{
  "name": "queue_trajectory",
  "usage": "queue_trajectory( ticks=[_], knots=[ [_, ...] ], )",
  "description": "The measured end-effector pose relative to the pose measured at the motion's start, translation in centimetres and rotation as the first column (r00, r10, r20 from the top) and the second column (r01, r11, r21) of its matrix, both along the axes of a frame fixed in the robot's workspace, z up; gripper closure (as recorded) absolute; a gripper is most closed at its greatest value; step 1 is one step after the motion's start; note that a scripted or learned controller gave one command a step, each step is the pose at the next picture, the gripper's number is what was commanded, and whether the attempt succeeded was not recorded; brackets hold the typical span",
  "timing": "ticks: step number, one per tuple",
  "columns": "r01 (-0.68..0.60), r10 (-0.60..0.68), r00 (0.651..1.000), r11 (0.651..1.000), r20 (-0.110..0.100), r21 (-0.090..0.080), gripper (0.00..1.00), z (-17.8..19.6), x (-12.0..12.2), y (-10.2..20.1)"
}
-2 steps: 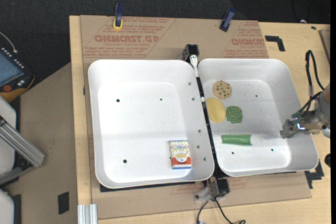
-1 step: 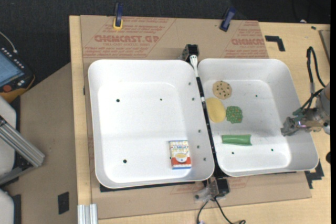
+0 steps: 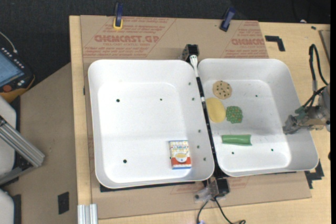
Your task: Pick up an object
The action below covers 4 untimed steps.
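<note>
Grey metal gripper [image 3: 294, 122] — tan-tinted body, black cables looping above it.

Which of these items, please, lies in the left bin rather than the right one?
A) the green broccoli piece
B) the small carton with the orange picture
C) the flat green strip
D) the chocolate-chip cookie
B: the small carton lies alone near the front edge of the left bin, while the cookie, broccoli piece and green strip all sit in the right bin.

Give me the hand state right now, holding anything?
Hand: at the right bin's right wall, nothing visibly held; open or closed cannot be told.
</note>
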State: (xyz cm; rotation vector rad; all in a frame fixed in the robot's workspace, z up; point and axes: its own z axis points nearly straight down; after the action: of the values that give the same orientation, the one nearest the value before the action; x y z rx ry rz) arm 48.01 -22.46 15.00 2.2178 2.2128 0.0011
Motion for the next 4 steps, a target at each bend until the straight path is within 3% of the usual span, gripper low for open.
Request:
queue_trajectory(
  ticks=[2, 3, 4],
  knots=[
    [0.001, -0.001, 1.000, 1.000, 0.005, -0.004, 1.00, 2.0, 0.1, 0.0],
    [-0.010, 0.010, 1.000, 1.000, 0.009, 0.002, 1.00, 14.5, 2.0, 4.3],
    [0.001, -0.001, 1.000, 1.000, -0.013, 0.007, 1.00, 8.3, -0.3, 1.7]
  ],
)
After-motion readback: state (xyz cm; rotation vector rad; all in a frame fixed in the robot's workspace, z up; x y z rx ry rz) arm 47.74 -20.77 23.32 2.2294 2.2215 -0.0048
